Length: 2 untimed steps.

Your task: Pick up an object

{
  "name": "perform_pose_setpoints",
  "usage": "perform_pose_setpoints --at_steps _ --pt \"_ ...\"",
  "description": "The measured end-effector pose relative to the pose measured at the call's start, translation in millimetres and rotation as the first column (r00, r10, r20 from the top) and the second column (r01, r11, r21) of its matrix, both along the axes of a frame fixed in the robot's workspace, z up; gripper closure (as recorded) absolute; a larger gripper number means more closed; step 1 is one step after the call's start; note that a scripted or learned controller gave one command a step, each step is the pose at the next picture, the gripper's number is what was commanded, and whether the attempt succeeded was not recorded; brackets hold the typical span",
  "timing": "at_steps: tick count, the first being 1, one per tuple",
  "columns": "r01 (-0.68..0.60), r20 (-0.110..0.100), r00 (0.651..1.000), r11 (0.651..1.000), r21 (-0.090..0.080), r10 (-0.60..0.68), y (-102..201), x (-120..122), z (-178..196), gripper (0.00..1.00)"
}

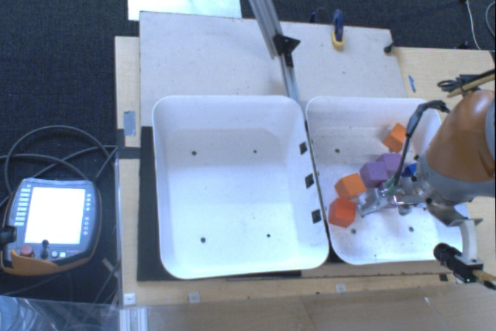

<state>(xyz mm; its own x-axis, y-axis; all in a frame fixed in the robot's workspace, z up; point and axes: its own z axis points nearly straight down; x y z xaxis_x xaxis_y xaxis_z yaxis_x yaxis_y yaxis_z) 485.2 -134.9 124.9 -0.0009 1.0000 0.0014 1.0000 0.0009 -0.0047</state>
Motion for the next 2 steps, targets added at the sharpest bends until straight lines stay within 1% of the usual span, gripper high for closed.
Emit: perform_pose_setpoints --at_steps 1,2 --pt "-0.002 0.012 1.000 1.000 -0.004 0.002 -0.7 2.8 -10.3 0.00" --pt "-0.003 0.011 1.000 1.000 -0.003 0.003 -0.1 3.0 -2.2 1.00"
